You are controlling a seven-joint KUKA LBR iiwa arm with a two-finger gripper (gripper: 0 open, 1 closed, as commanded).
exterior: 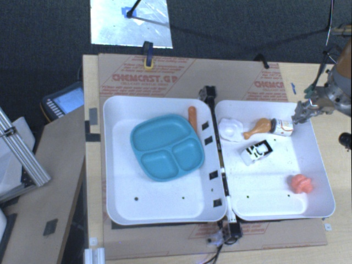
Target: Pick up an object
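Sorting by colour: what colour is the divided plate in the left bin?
Teal blue plate, camera view.

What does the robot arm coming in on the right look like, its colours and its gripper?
The arm is grey metal with an orange-brown band near the frame's top right. Its gripper is a small grey metallic piece over the back right corner of the right bin. Dark thin cables run past it.

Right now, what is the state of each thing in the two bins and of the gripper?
blue divided plate: flat, in left bin
orange stick: beside plate
white cup: on its side
drumstick toy: lying
black-and-white box: lying
pink lump: resting
gripper: over right bin's edge
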